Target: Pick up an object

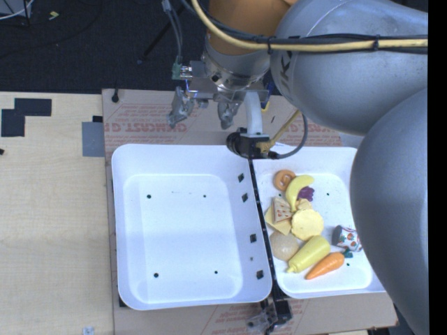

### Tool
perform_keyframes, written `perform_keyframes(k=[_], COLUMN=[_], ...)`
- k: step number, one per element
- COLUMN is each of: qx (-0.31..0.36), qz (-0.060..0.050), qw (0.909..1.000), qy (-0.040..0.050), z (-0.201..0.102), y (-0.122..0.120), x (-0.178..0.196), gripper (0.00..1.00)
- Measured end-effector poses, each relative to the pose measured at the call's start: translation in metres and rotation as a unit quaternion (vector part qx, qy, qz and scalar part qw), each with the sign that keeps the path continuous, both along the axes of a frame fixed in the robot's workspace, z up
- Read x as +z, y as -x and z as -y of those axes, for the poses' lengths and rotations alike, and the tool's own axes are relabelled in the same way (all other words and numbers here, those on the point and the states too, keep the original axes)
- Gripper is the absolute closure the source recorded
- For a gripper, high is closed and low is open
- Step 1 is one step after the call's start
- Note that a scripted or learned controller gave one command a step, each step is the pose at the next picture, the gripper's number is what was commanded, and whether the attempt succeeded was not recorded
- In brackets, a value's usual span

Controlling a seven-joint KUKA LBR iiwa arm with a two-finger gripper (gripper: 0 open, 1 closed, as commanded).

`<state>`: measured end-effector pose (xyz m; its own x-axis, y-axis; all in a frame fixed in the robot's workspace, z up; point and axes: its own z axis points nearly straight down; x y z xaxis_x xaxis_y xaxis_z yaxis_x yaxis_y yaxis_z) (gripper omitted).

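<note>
My gripper (204,111) hangs high over the back edge of the bench, above the far rim of the left bin (126,222). Its two fingers (181,109) are spread apart with nothing between them. The right bin (356,274) holds a cluster of toy foods: an orange carrot (325,265), a yellow corn piece (308,253), a round yellow lemon (306,223), a banana (299,187), a small brown doughnut (283,180), a purple piece (305,194), a tan wedge (281,211) and a pale round item (283,245). A small printed can (347,238) lies at the right.
The grey arm (363,61) covers the upper right and hides part of the right bin's right side. A black divider strip (255,208) with clips runs between the bins. Cardboard (140,114) lies under the bins, on a pale wooden bench (49,222).
</note>
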<state>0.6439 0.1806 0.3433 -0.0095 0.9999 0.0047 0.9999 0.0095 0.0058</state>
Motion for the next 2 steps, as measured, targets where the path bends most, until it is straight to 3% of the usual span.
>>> perform_keyframes(k=[1,2], qx=[-0.001,-0.002], qz=[-0.005,0.001], qw=[1.0,1.0], qy=[0.004,0.0003], z=[0.005,-0.037], y=[0.001,0.0], x=[0.004,0.107], gripper=[1.0,1.0])
